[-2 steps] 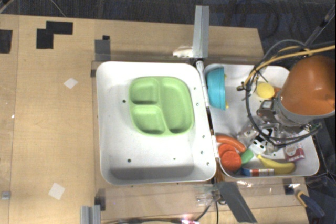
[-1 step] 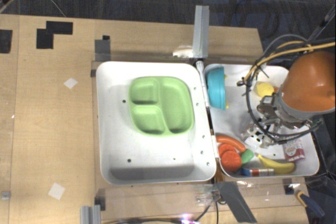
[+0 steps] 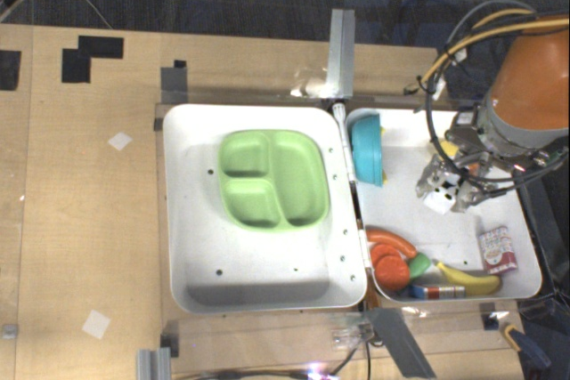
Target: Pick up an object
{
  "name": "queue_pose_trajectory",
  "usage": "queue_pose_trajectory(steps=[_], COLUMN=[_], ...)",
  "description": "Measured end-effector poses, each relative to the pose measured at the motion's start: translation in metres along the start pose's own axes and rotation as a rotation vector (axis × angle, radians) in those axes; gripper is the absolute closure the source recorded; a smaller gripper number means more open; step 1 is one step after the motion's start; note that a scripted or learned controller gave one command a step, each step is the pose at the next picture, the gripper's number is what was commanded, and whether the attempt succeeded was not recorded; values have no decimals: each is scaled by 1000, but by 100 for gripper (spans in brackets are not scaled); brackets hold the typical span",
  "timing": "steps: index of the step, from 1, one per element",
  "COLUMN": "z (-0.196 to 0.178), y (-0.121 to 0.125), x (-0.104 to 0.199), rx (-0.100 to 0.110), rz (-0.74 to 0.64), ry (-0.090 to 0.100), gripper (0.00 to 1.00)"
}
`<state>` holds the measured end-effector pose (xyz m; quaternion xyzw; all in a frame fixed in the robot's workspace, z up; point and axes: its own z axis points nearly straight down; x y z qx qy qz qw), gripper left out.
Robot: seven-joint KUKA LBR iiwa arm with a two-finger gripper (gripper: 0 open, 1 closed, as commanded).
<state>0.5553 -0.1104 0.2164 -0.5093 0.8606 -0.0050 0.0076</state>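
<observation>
Over the right bin (image 3: 525,280) with banana (image 3: 468,278), end effector (image 3: 445,188): grip state unclear.

The arm's wrist carries an orange band (image 3: 534,71) over grey metal, with yellow and black cables (image 3: 472,27) looping above it. Just left of the gripper (image 3: 443,187) stands a light blue bowl (image 3: 366,149). Below it lie an orange-red toy carrot (image 3: 392,252), a yellow banana (image 3: 469,278) and a red-and-white packet (image 3: 498,248). Farther left, a lime green divided plate (image 3: 272,178) rests in a white bin (image 3: 191,218) on the pale wood bench (image 3: 80,218).
</observation>
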Motion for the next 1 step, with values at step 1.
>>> queue_pose_trajectory(steps=[1], z=[-14], y=[-71], x=[-111], rx=[-12], rz=[87], ry=[1], gripper=[100])
